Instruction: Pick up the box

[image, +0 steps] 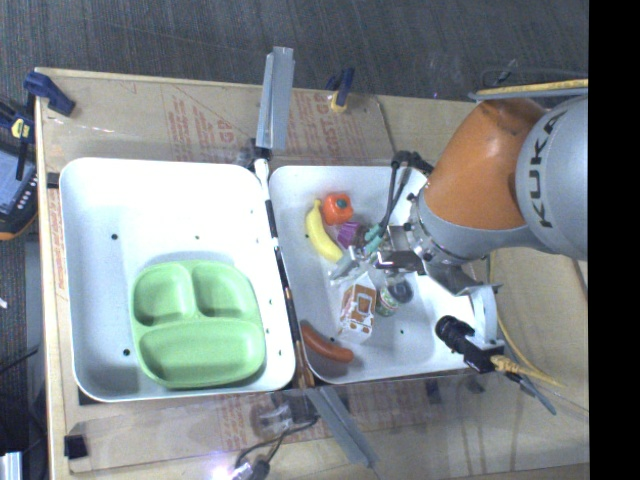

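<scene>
The gripper (pixel 372 260) hangs low in the right bin (pixel 300 193), at the middle of the cluttered part, its metal tips down among the items; from here I cannot tell whether it is grasping anything or how it is set. Just below it, touching or nearly so, lies the box (pixel 357 310), a small flat white pack with orange and brown print, resting on the bin floor. Beside the box sits a small dark round jar (pixel 397 293). Up and to the left are a banana (pixel 320 233), an orange-red fruit (pixel 338 207) and something purple (pixel 347 235). A sausage (pixel 325 345) lies near the bin's front edge. The left bin (pixel 100 198) holds a green divided tray (pixel 197 323).
</scene>
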Robot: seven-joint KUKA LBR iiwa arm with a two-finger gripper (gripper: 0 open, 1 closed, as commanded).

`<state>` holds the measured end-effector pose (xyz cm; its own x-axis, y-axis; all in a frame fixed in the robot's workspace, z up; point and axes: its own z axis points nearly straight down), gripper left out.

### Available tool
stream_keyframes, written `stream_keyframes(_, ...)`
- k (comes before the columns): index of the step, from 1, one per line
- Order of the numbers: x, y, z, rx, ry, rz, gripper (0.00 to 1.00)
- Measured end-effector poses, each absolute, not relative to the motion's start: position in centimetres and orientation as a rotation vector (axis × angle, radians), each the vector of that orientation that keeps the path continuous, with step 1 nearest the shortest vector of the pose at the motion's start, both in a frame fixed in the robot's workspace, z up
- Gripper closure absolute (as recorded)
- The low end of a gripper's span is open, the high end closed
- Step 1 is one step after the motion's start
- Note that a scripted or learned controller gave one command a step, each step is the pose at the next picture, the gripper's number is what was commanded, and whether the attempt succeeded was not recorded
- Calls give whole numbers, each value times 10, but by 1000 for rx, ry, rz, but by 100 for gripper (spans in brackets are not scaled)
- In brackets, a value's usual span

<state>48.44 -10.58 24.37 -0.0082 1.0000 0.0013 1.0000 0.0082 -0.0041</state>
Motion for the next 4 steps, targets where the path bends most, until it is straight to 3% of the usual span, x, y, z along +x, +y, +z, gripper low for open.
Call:
stream_keyframes(1,546,-163,215,-2286,-2151,7,0)
stream_keyframes(2,575,-203,178,-2258,-2182,6,0)
stream_keyframes(3,633,-207,96,-2443,-1983,-6,0)
stream_keyframes(4,597,-200,97,-2375,-2064,-6,0)
